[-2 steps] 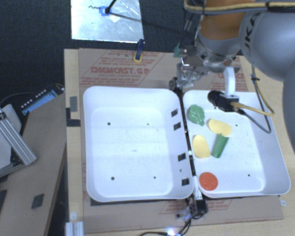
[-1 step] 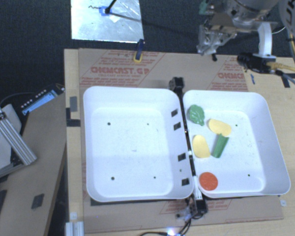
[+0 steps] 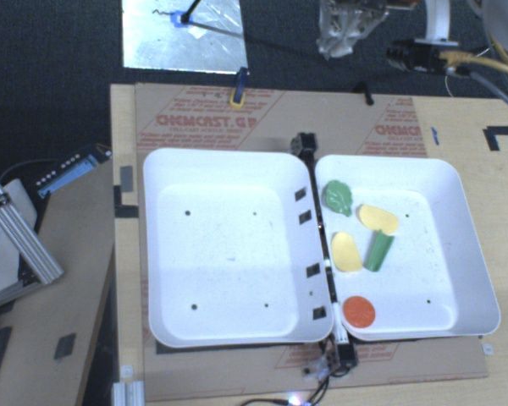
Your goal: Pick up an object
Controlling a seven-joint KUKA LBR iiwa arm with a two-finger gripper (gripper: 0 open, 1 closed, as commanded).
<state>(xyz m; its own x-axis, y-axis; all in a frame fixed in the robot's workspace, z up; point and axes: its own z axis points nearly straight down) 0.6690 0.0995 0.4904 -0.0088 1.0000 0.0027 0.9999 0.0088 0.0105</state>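
Note:
The right bin [image 3: 457, 252] holds several small objects along its left side. A green leafy piece [image 3: 338, 197] lies near the back, with a yellow piece [image 3: 378, 219] to its right. Below them a second yellow piece [image 3: 346, 252] lies beside a green stick [image 3: 378, 250]. An orange-red disc [image 3: 359, 312] rests near the bin's front left corner. My gripper [image 3: 339, 36] hangs high above the bench beyond the far edge of the bins, well clear of the objects. Nothing shows between its fingers.
The left bin [image 3: 229, 244] sits next to the right one, joined by a black divider strip [image 3: 317, 227]. A shiny metal sheet [image 3: 184, 22] lies on the dark floor at the back. Yellow cables [image 3: 483, 62] run at the upper right.

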